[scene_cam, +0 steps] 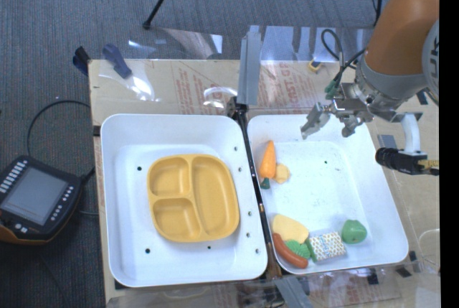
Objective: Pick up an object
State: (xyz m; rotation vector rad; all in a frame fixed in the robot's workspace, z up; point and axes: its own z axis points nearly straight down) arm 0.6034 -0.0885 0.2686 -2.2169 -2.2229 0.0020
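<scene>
Hovering at your right bin's (373, 177) upper rim: gripper (331, 124), jaws apart, nothing held. Open floor mid-bin; carrot (268, 159) by left wall, toys along bottom. Left bin (122, 156): yellow tray (192, 197).

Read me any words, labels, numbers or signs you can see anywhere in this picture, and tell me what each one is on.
No text here can be read with confidence.
Reddish print on the cardboard sheet behind the bins: blurred and partly under glare, not readable.
Handheld pendant on the floor: screen and keys too small to make out.
Patterned block in the right bin: dots only, no lettering visible.
Yellow divided tray, left bin: no markings.
</scene>
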